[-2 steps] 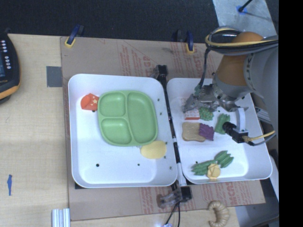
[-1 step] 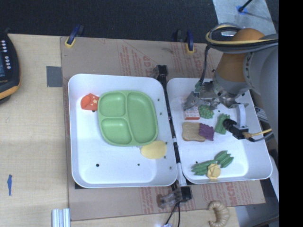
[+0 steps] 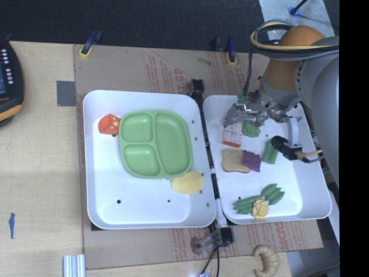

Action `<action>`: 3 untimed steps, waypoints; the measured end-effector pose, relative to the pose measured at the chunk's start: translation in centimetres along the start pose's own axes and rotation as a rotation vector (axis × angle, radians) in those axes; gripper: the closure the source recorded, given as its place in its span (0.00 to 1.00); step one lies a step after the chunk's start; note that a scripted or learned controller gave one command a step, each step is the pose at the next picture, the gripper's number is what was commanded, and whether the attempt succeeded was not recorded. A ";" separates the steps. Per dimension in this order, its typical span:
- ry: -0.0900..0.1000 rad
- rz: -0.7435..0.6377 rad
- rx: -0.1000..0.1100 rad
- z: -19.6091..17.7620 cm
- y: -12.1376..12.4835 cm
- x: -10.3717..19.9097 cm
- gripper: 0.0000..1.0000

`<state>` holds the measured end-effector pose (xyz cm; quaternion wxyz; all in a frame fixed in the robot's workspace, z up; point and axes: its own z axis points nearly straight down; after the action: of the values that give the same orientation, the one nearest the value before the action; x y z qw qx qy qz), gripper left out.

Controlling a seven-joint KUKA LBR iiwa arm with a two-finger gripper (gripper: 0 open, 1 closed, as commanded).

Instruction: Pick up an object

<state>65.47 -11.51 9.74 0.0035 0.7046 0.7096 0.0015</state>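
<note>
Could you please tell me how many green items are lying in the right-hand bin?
3 that I can see: a small dark green piece just below the pincer, a green block right of the purple piece, and pea pods near the front. The arm may hide others.

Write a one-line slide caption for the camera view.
KUKA arm's pincer low over the right bin of toy food; green divided plate sits in the left bin.

A robotics lab: clamped cardboard sheet [image 3: 173, 62], two white bins [image 3: 95, 154], toy food, teach pendant [image 3: 8, 82].
</note>
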 end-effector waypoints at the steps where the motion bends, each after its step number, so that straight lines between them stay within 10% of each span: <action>1: -0.004 0.003 -0.006 -0.1 -2.4 1.2 0.00; 2: 0.000 0.001 -0.001 0.0 0.6 0.3 0.00; 3: -0.003 -0.005 -0.011 -1.7 0.9 0.3 1.00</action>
<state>66.33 -11.18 11.42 0.0082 0.7029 0.7112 0.0044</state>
